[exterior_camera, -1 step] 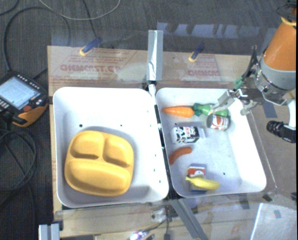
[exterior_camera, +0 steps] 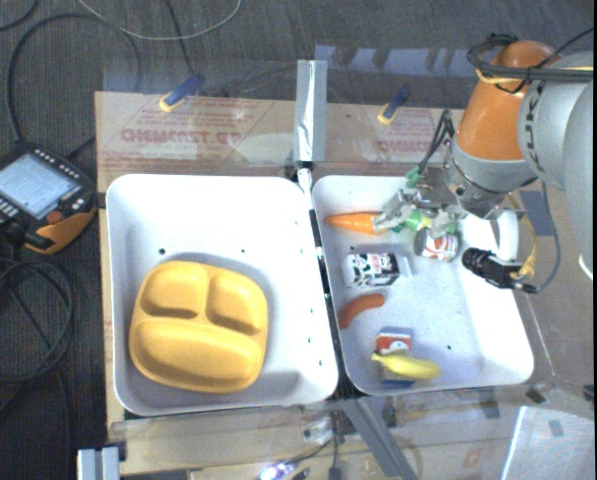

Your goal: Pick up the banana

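Note:
The yellow banana [exterior_camera: 410, 368] lies near the front edge of the right bin [exterior_camera: 498, 348], just in front of a small red box [exterior_camera: 393, 344] that touches it. My gripper [exterior_camera: 410, 211] hangs over the back of the same bin, at the leafy green end of an orange carrot [exterior_camera: 350, 222]. It is well away from the banana, with most of the bin's depth between them. Nothing can be made out in its grasp.
The right bin also holds a black-and-white carton [exterior_camera: 371, 266], a brown sausage [exterior_camera: 361, 309] and a red-and-white can [exterior_camera: 439, 245] beside the gripper. In the left bin [exterior_camera: 128, 208] sits a yellow divided tray [exterior_camera: 200, 325]. A teach pendant [exterior_camera: 33, 196] lies off the bench at left.

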Controlling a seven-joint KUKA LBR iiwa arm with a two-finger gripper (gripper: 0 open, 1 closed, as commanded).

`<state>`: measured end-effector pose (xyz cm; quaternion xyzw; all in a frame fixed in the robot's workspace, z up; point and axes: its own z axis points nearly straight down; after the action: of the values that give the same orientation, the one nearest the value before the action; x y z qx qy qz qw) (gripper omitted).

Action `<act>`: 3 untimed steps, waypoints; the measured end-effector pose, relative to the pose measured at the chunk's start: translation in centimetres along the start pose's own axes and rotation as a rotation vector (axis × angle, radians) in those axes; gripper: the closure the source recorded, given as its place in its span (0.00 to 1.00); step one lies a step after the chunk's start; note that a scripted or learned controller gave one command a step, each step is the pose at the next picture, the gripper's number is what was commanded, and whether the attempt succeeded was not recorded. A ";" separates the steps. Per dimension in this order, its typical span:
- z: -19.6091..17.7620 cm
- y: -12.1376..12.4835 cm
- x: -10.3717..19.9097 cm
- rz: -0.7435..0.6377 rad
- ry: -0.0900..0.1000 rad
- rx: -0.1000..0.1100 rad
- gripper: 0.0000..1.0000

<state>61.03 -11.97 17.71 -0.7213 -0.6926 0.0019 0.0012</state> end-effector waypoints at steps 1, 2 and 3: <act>8.5 3.7 0.9 -0.065 -0.004 -0.002 0.00; 8.9 5.7 0.3 -0.160 0.001 0.010 0.00; 8.4 5.4 0.0 -0.162 -0.002 0.022 1.00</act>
<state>66.42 -12.16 9.26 -0.6629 -0.7486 0.0101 0.0084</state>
